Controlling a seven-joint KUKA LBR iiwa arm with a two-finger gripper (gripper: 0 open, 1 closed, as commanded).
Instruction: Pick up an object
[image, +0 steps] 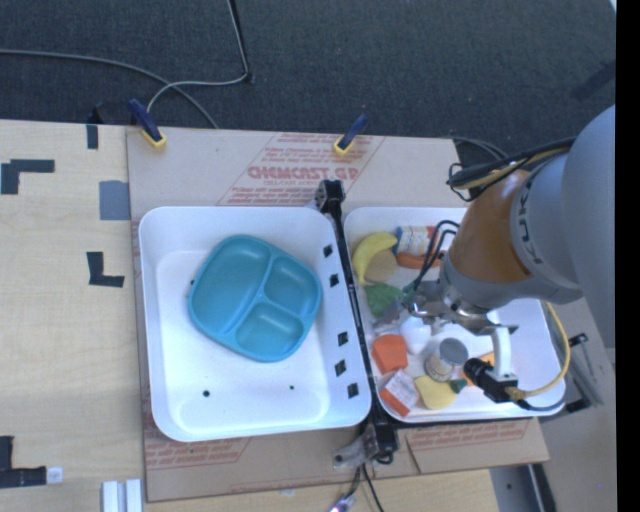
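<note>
One orange block (390, 353) (squarish, sm.)

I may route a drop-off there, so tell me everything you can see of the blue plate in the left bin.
The blue plate is a light blue divided dish with rounded corners, three compartments and a raised rim, and looks like matte plastic. It lies flat, right side up, turned at an angle to the bin walls. It sits on the floor of the left bin, toward the upper middle, apart from all walls. Nothing lies in it or touches it.
</note>
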